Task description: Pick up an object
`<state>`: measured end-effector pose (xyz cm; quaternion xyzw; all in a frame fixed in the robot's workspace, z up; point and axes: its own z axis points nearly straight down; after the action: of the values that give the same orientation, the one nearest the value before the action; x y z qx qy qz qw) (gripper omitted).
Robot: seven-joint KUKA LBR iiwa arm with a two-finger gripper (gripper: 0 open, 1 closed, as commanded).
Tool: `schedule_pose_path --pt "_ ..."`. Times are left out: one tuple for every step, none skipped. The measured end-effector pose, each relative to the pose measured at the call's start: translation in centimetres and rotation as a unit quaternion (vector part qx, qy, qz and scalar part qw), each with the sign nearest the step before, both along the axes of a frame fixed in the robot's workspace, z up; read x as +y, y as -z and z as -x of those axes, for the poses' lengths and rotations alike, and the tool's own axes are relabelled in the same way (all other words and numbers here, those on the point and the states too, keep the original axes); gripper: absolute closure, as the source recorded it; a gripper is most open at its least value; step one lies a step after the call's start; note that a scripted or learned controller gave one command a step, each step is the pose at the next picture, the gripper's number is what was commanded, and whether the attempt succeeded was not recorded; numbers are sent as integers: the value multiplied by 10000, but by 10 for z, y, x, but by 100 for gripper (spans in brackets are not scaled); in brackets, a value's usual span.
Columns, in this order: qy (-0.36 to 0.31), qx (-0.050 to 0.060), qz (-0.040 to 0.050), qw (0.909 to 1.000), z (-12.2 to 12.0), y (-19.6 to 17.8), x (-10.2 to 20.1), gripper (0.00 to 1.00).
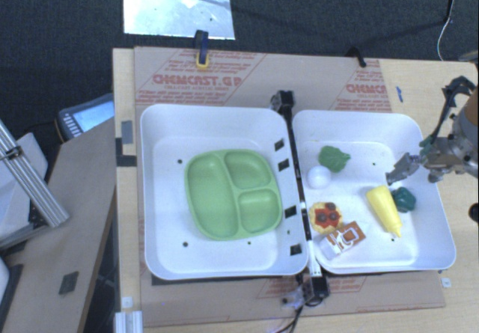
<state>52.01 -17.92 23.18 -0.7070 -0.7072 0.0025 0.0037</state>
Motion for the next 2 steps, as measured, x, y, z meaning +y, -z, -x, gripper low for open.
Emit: schedule_pose_path --pt "-15 -49 11 10000 -2 -5 0 0" --pt "-2 -36 7 10000 6 42 -4 0"
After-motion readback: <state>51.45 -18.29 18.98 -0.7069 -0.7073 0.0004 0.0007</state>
